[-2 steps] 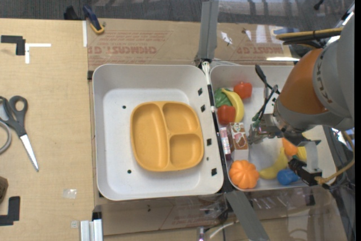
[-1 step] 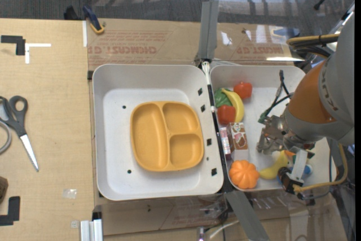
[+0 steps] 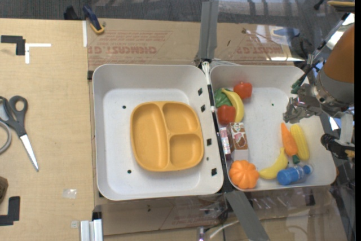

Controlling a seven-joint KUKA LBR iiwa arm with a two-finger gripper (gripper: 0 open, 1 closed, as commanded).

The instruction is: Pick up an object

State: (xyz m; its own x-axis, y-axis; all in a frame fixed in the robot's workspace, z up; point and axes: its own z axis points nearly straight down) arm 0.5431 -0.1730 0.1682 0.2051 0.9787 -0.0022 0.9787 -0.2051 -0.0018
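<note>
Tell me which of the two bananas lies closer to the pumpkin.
The banana near the bin's front edge, curved beside the pumpkin and blue bottle. The other banana lies farther back, among the tomatoes.

One fixed camera above the counter [image 3: 45,121], looking down at a slant, both white bins [image 3: 107,138] in mid-distance, floor beyond the far edge

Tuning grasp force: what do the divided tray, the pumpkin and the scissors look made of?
Divided tray: looks like moulded hard plastic, matte yellow-orange, with one uniform colour and rounded compartment walls.
Pumpkin: probably a plastic toy, smooth and slightly glossy orange with moulded ribs; whether it is hollow or soft cannot be told.
Scissors: metal blades, by their pale reflective sheen; grey handles, likely plastic.
</note>
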